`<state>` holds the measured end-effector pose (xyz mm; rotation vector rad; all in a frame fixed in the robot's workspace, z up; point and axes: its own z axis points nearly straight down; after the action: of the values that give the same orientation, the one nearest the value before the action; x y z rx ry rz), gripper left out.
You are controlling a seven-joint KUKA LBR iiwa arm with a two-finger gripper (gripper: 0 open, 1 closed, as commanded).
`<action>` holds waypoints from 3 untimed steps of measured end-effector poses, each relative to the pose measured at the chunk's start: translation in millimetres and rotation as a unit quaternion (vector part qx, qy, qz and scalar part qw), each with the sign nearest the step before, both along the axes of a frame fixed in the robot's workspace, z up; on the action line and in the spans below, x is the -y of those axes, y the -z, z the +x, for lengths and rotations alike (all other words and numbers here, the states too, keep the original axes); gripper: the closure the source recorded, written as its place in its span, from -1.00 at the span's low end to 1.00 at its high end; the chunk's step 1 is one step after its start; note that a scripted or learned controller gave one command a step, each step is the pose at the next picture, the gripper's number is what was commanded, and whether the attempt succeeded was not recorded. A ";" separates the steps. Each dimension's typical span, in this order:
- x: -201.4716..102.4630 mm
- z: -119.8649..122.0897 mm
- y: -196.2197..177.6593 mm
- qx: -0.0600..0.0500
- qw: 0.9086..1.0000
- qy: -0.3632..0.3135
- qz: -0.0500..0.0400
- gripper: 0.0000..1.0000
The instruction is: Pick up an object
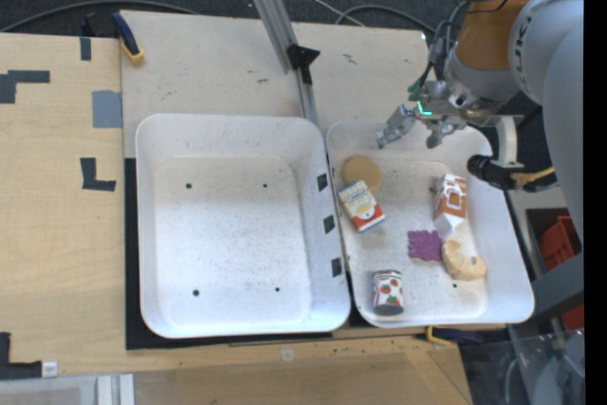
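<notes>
Over right bin's (pixel 503 294) far rim | metal gripper (pixel 413 134) spread, empty | round brown disc (pixel 361 172) below

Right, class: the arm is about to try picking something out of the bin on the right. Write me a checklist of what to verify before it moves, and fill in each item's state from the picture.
1. Hand open: ok, its two fingers stand apart.
2. Hand holding nothing: ok, nothing sits between the fingers.
3. Hand above the right bin: ok, it hangs over the far edge.
4. A target nearby: ok, the brown round lies closest, touching the small carton.
5. Things spaced for a grasp: not ok, the purple piece, pastry and tall carton crowd together; the can lies apart.
6. Hand's height above the things: cannot tell.
</notes>
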<state>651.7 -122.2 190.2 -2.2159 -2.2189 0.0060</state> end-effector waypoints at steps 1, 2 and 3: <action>0.1 1.1 -2.9 0.002 1.000 -0.001 -0.001 -1.00; -10.0 -0.5 46.7 0.000 1.000 0.000 -0.001 -1.00; -10.4 0.2 97.1 0.004 1.000 0.000 -0.001 -1.00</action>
<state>652.0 -111.8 93.1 -2.2215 -2.2228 -0.0005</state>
